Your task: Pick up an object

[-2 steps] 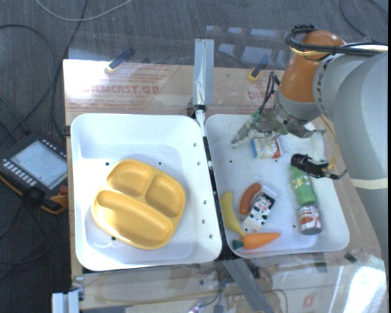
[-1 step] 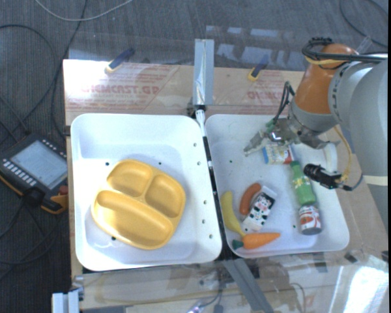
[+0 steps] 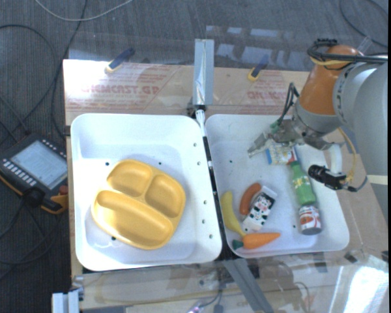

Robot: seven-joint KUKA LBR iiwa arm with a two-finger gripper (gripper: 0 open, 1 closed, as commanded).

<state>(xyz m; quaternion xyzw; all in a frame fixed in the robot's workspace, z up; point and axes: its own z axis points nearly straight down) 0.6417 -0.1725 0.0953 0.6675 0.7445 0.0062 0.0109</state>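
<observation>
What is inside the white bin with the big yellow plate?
Inside the left bin lies one yellow divided plate with three hollows, all bare. White bin floor shows around it. Whatever might be under the plate is covered, so I cannot tell.

The grey arm with its orange band (image 3: pixel 352 90) was cut off by the right edge. The pincer (image 3: pixel 268 142) was too blurred to read, and it covered part of a small blue-and-white packet (image 3: pixel 281 154) whose label was illegible.
</observation>
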